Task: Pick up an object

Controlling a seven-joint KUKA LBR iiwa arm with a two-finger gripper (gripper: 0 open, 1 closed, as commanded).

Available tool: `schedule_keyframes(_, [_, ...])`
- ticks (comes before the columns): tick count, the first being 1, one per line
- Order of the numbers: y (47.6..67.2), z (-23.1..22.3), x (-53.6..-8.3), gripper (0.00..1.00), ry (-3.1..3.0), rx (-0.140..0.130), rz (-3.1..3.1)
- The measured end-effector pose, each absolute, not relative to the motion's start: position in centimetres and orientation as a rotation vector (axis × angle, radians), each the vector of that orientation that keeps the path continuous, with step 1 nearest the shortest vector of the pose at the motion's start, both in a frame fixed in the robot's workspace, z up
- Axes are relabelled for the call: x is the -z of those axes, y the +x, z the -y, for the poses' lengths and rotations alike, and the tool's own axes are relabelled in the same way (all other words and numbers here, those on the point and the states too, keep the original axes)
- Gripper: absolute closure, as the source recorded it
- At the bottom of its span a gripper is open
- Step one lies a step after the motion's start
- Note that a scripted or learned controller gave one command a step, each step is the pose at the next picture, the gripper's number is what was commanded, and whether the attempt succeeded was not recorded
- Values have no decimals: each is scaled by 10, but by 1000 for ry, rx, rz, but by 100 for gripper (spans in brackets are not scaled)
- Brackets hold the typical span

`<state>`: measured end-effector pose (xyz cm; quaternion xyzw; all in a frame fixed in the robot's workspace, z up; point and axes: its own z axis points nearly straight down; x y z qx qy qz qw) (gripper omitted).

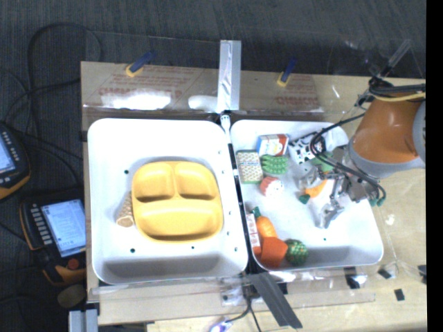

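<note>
The gripper hung low inside the right bin, reached in from three o'clock under the arm's orange band. Whether its metal fingers were spread or pressed together could not be told from this slant, and nothing showed between them, so no object counted as held. Just at its ten o'clock lay a small orange carrot-like toy, close to the gripper but apparently apart from it; that seemed the likeliest target, judged from how near the tool had been set.

The other candidates were crowded along the bin's nine o'clock wall: a small carton, a green toy, a checked block, a red-and-white piece, and at six o'clock an orange toy vegetable touching a green-and-red one. A black-and-white spotted item sat at twelve o'clock.

The left bin held a yellow divided tray with a toy ice-cream cone tucked at its nine o'clock edge, well apart from the arm. Both bins sat side by side on the worktop.
</note>
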<state>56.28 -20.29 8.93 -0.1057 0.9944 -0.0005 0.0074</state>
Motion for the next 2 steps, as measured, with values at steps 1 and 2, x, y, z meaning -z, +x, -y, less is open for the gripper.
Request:
schedule_keyframes(1, [580,187,-89,0,-217,7,-3126])
schedule_keyframes(2, [580,186,-95,100,-221,9,-3129])
